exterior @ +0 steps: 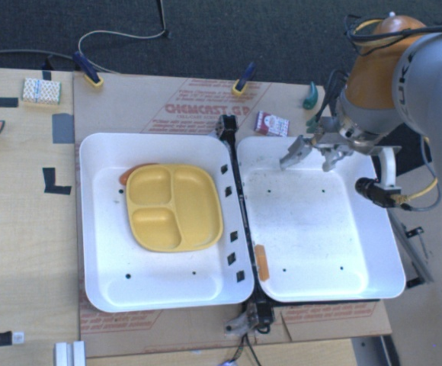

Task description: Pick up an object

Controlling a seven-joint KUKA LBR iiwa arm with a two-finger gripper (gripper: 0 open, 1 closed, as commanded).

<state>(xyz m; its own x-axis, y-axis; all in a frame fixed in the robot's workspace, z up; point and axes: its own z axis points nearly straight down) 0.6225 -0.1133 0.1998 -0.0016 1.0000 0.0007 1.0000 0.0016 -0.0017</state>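
A yellow divided plate (174, 207) lies in the left bin (103, 280), with a small orange-red thing (125, 177) peeking out at its upper left edge. A small orange carrot-like piece (261, 261) lies at the near left edge of the right bin (373, 280). My gripper (311, 156) hangs over the far edge of the right bin, open, with nothing between its fingers. It is well away from the carrot piece and the plate.
A small red-and-white packet (270, 123) lies on the cardboard behind the bins. Yellow-blue clamps (244, 78) and a green clip (311, 95) sit along the cardboard's far edge. A black divider (235, 204) runs between the bins. A cable loops over the dark floor behind.
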